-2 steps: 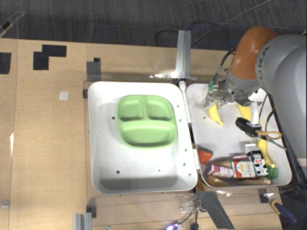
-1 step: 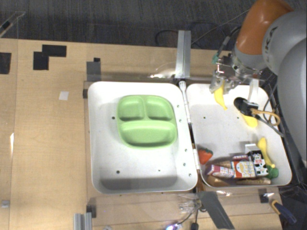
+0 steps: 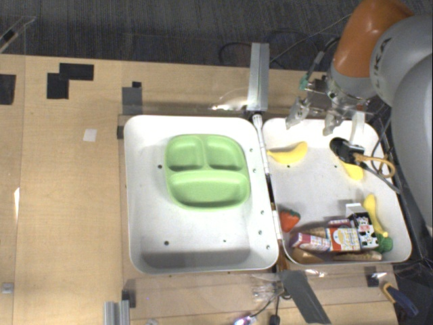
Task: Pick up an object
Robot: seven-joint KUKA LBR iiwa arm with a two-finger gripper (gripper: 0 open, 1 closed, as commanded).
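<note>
Looks like the approach step: hand (image 3: 318,119) hangs with fingers apart and nothing in them above the right bin (image 3: 318,188), banana (image 3: 287,154) just below-left, so next it drops onto it.

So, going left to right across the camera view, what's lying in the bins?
Green divided plate in the left bin → in the right bin: yellow banana piece → red strawberry-like toy → carton lying flat → small banana near the right wall.
</note>
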